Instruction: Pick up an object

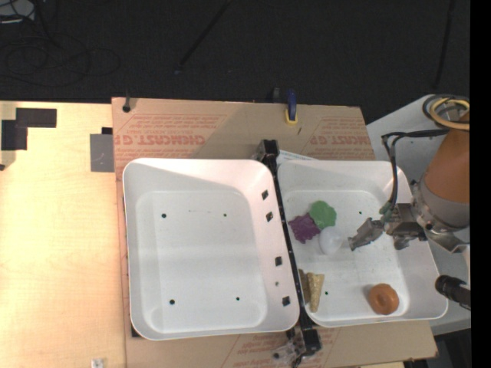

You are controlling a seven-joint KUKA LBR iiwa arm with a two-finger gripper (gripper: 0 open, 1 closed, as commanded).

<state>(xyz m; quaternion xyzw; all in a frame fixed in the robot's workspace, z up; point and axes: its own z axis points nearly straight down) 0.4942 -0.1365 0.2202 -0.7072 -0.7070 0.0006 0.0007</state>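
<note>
The right bin (414,301) holds several small objects. A green lump (323,213) and a purple lump (304,227) touch each other near the bin's left wall, with a pale whitish piece (331,241) just below them. An orange ball (383,298) lies near the front right corner. A tan wedge (313,289) rests at the front left corner. My gripper (367,234) hangs over the middle of this bin, to the right of the whitish piece and apart from it. I see nothing held in it.
The left bin (142,282) sits beside the right one, with a black clipped divider (278,228) between them. Both rest on brown cardboard (199,133). A light wooden bench top (54,244) spreads to the left. The arm's orange band (449,159) stands at the right edge.
</note>
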